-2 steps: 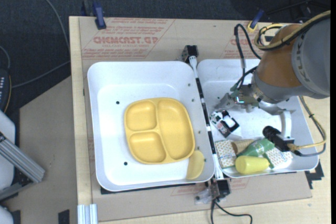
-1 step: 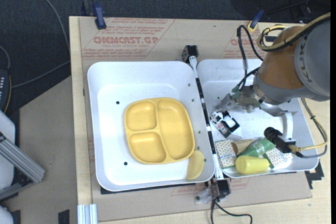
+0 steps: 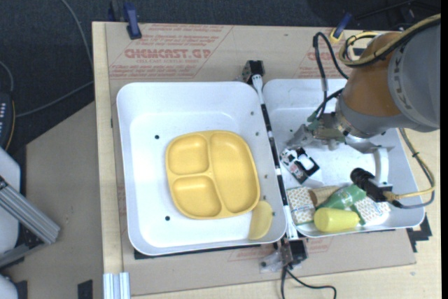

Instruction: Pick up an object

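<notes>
Pincer [image 3: 299,163] of the grey arm is seen low in the right bin [image 3: 329,91], just beside the dividing wall, its black and white fingertips pointing toward the near-left. Whether the fingers are spread or pressed together cannot be told, because the tip is small and partly dark against the white floor. Nothing can be seen pinched between them.

Nearest to the camera, in the near part of the right bin, a small heap of things is found: one yellow rounded object [image 3: 334,220], one green object [image 3: 344,197] lying partly on it, and one flat patterned packet [image 3: 301,200] to their left. The yellow object is judged to be light, smooth and perhaps slippery because of its round form, so it should be taken across its narrow middle. The green one is judged soft, and it could yield under pressure. The packet is thin and lies flat, so it would be difficult to take from above.

In the left bin [image 3: 140,150], one pale yellow piece [image 3: 261,220] rests in the near right corner, and one yellow divided plate [image 3: 211,174] with three compartments lies in the middle. The plate is judged stiff and wide; only its rim could be gripped.

Farther away, two bins are counted on the bench.
</notes>
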Robot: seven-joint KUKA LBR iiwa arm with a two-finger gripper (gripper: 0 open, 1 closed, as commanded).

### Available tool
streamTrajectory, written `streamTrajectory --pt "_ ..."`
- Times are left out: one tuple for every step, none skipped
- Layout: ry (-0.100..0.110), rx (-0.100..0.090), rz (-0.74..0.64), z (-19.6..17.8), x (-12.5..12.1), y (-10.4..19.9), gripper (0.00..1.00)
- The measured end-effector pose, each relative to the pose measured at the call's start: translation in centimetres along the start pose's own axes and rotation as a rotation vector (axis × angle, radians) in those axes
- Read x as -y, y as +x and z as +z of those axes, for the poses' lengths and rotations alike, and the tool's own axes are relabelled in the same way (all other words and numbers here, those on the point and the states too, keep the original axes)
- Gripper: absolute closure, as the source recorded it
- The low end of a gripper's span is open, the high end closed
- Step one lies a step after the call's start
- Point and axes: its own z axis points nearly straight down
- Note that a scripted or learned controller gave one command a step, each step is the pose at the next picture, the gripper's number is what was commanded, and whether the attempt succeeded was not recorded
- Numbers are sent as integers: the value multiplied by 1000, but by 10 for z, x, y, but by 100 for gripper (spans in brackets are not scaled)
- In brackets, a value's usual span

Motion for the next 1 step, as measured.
streamTrajectory --pt "-19 3 2 -1 20 -1 0"
